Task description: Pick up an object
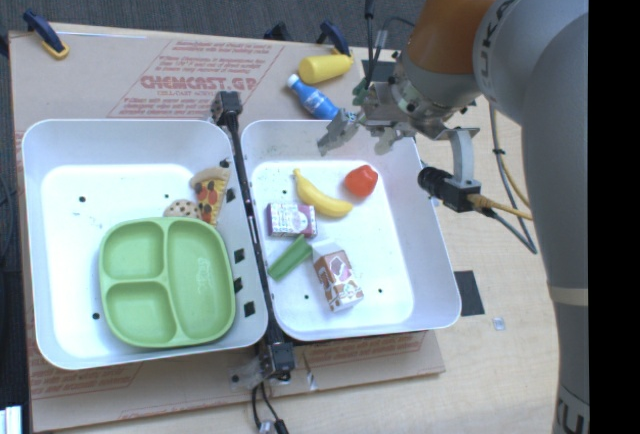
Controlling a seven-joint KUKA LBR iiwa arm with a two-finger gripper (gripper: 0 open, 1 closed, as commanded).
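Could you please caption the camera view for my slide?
Gripper above right bin holding banana, tomato, cartons; green tray in left bin.

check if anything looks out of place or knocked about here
Two things lie outside the bins on the cardboard behind the right bin: a yellow object and a blue bottle on its side. A small carton in that bin lies tipped over.

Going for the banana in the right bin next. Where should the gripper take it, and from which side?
Probably the middle of the banana, from straight above. It lies flat on the floor of the right bin, running diagonally, so close across its narrow width. The small pink box sits close under its left half and the red tomato near its right tip; the middle keeps clear of both.
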